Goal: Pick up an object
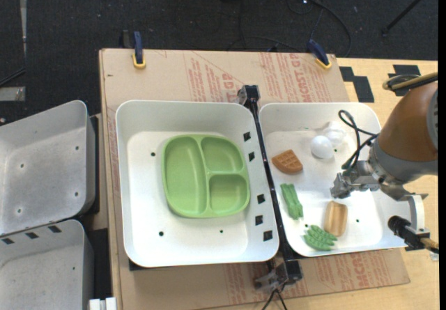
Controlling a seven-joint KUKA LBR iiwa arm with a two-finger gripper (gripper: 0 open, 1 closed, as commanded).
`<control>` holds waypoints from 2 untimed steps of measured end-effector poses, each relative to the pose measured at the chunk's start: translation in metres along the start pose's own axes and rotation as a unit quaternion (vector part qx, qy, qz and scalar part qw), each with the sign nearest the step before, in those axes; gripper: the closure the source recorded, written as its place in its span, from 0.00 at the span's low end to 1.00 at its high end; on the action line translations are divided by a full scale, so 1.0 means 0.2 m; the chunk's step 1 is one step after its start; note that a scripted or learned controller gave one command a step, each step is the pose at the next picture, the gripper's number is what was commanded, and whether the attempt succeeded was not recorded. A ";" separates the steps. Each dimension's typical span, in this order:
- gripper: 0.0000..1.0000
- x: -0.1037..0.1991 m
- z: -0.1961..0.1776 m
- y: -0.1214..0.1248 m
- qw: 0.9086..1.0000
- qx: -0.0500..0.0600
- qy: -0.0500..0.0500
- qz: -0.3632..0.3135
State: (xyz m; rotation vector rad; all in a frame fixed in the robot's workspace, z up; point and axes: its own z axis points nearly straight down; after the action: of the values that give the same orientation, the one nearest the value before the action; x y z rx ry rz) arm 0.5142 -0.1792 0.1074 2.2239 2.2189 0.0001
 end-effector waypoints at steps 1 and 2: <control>1.00 -0.02 -0.29 0.03 1.000 -0.001 0.000 -0.002; 1.00 0.00 -0.61 0.03 1.000 -0.003 -0.001 -0.003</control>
State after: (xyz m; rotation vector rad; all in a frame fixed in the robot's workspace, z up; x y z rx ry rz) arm 0.5204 -0.1794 0.2288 2.2140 2.2216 0.0033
